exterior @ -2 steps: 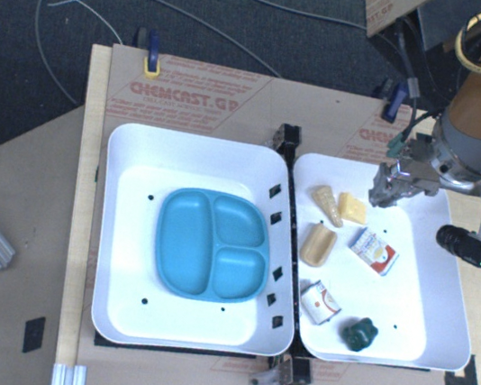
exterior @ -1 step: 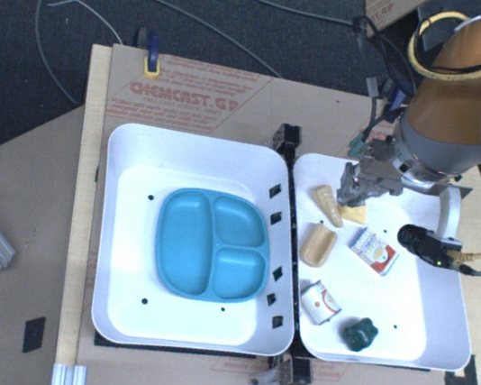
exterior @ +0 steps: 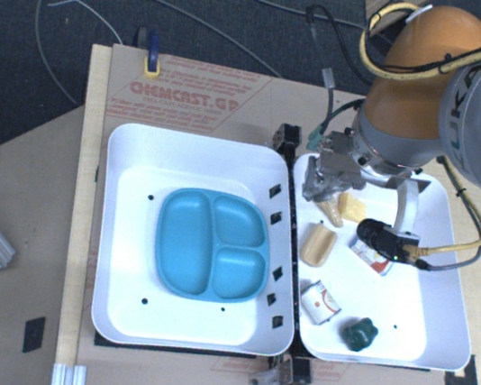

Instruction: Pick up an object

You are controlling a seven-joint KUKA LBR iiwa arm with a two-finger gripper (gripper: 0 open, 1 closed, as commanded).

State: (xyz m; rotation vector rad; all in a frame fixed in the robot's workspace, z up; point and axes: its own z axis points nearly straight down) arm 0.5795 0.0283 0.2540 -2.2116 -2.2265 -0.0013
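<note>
**Low over the right bin, picking a target**

My gripper point(exterior: 326, 181) hangs at the far-left part of the right bin point(exterior: 440, 307), w/ the pale yellow piece point(exterior: 349, 205) touching or just under my tips. Can't tell if my jaws are spread or pressed together; wrist hardware blocks them, and I see nothing pinched.

Other candidates: tan cylinder point(exterior: 318, 244) just nearer than me, small white-and-red carton point(exterior: 321, 302) nearer again, dark green lump point(exterior: 360, 333) by the near rim, flat red-and-white packet point(exterior: 371, 255) to my right under the black cable fitting.

Left bin point(exterior: 114, 239) has the blue divided plate point(exterior: 212, 245); too flat, skip.

To do it well, imo: go for the yellow piece, centre over it, keep off the middle wall, close fully, lift straight, then check sth is really between the tips.
</note>
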